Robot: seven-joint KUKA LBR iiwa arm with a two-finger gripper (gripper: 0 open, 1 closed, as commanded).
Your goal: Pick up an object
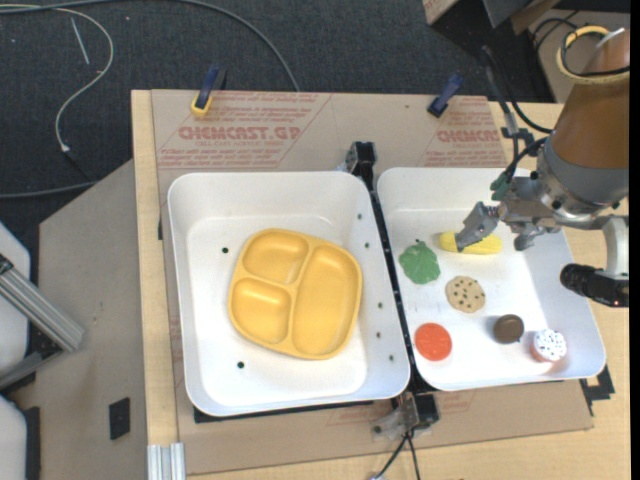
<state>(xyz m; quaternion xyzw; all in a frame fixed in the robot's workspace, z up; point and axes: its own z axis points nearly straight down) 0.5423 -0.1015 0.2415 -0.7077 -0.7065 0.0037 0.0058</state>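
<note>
The right bin [520, 193] holds several small objects. A yellow banana-like piece [484, 247] lies near its middle. A green lumpy item [420, 264] sits to the left of it, and a speckled cookie [465, 294] lies in front. An orange-red disc [433, 341], a brown ball [508, 328] and a white dotted item [548, 346] line the front. My gripper [476, 230] hangs low, right over the left end of the yellow piece, and may be touching it. The grey arm reaches in from the right, hiding the bin's far right corner.
The left bin [200, 218] holds a yellow divided plate [296, 293]. A black clamp [361, 156] sits at the back between the bins. Blue clips [207, 90] [445, 95] hold the cardboard base. A dark fitting [592, 282] overhangs the right bin's right rim.
</note>
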